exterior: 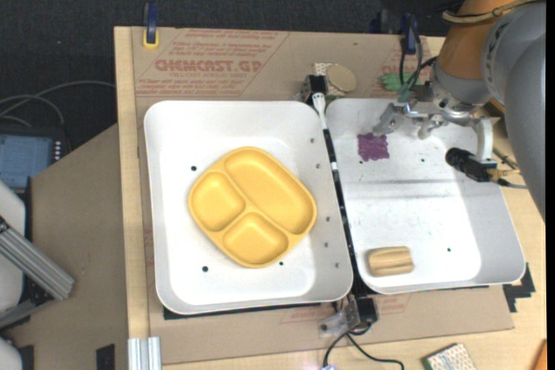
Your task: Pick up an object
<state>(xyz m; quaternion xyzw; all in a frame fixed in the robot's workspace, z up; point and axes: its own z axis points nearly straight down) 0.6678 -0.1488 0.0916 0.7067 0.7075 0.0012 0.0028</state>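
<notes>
fingers (408, 119) spread, holding nothing, beside purple piece (374, 146) near right bin's (494, 260) far edge.

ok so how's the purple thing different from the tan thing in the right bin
The purple thing is small, flat and ragged-edged; the tan thing is bigger, rounded and loaf-like. The purple one lies at the far end of the right bin, beside the gripper; the tan one sits at the near edge. Both rest loose on the bin floor.
</notes>
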